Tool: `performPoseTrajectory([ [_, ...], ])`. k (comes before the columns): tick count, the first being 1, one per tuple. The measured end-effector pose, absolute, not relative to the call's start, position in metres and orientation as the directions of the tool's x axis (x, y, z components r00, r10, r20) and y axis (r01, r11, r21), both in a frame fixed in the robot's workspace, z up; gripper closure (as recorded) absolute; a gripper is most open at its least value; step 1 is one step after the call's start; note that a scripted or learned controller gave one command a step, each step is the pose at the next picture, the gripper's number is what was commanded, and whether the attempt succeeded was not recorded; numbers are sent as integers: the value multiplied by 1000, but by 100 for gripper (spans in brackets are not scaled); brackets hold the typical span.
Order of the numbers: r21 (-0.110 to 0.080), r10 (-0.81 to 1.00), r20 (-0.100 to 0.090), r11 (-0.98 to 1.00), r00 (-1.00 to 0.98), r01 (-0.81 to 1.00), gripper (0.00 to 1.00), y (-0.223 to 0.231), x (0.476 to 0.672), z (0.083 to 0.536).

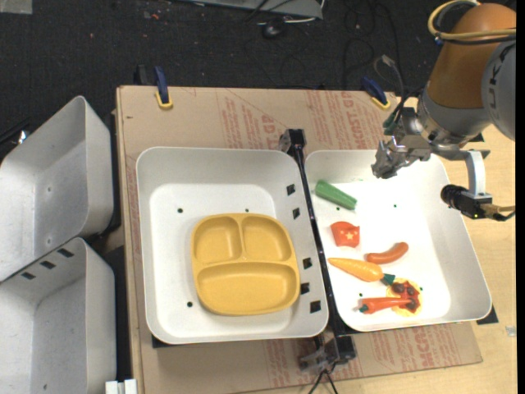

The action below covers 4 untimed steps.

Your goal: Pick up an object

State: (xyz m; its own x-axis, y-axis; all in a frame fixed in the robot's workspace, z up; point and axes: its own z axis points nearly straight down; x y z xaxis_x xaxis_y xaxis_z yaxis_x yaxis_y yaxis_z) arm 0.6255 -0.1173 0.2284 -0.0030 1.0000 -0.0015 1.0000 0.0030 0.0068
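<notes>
In the right bin [459, 245] lie several toy foods: a green cucumber piece [335, 194] at the upper left, a red strawberry-like piece [346, 234], a reddish sausage [386, 254], an orange carrot [358, 268] and a small red-and-yellow piece [392, 302] near the front. My gripper [385, 167] hangs over the bin's back part, to the right of and a little behind the cucumber piece. Nothing shows between its fingers.
The left bin [164, 179] holds a yellow divided plate [244, 263]. Two more white bins [49, 220] are stacked off the bench at the left. A black divider with clips [308, 220] runs between the bins. Cables lie on the dark floor behind.
</notes>
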Motion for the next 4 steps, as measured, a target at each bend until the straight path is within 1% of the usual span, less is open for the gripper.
performPoseTrajectory([
  [1, 7, 1000, -2, 4, -4, 1000, 100, -117, 627, 282],
  [2, -2, 1000, 1, 6, -6, 1000, 100, -70, 609, 265],
  [3, -2, 1000, 2, 7, -7, 1000, 100, -21, 590, 267],
  [4, -2, 1000, 2, 8, -8, 1000, 100, 34, 577, 269],
])
